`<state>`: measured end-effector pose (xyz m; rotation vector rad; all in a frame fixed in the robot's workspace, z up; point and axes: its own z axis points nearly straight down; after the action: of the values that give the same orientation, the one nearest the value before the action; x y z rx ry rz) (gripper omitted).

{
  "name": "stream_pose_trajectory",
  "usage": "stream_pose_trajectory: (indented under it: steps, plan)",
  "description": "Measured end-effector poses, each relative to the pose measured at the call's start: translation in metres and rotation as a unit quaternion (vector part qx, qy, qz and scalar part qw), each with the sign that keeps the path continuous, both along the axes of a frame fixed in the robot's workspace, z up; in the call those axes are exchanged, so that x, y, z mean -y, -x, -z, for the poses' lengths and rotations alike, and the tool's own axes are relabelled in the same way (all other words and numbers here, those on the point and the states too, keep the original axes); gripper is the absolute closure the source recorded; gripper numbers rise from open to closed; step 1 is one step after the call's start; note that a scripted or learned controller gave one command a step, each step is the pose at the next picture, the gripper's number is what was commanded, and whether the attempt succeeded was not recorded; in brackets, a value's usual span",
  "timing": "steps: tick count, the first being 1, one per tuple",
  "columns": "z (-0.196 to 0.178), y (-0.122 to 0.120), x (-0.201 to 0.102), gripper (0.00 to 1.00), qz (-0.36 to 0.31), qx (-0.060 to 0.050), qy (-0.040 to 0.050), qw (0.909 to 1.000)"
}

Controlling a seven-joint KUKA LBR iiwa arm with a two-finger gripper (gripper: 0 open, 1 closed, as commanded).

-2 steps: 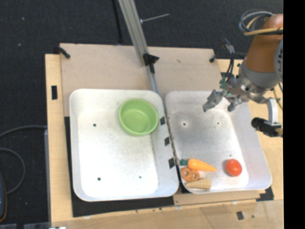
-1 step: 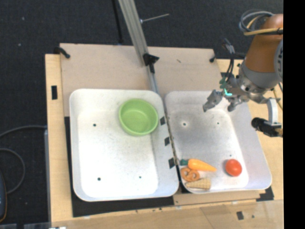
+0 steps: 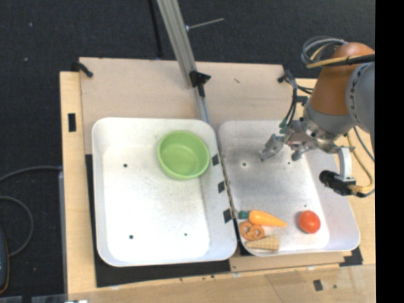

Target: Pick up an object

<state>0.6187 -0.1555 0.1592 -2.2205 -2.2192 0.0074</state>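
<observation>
My gripper [image 3: 283,151] hangs over the upper middle of the right bin [image 3: 278,188], its two fingers spread apart and open with nothing between them. Well below it, at the bin's front edge, lie an orange carrot [image 3: 266,218], a brown pretzel [image 3: 252,231] and a tan cone-shaped piece [image 3: 265,243]. A red tomato [image 3: 308,221] sits to their right. A green bowl [image 3: 183,154] rests in the upper part of the left bin [image 3: 132,219].
A slanted metal post [image 3: 180,40] rises from behind the seam between the bins. Cables and a black fitting [image 3: 334,182] hang off the wrist at the right bin's right side. The wooden bench [image 3: 145,81] surrounds both bins.
</observation>
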Motion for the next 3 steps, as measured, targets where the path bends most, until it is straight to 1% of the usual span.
stream_pose_trajectory:
  steps: [1, 2, 3]
  plan:
    - [0.053, 0.001, 0.001, 0.0, 0.001, 0.0, 0.0001, 1.0]
    - [0.038, -0.001, 0.002, 1.0, 0.003, 0.004, 0.0002, 1.0]
    - [-0.014, -0.012, 0.0, 1.0, -0.002, 0.006, -0.0002, 1.0]
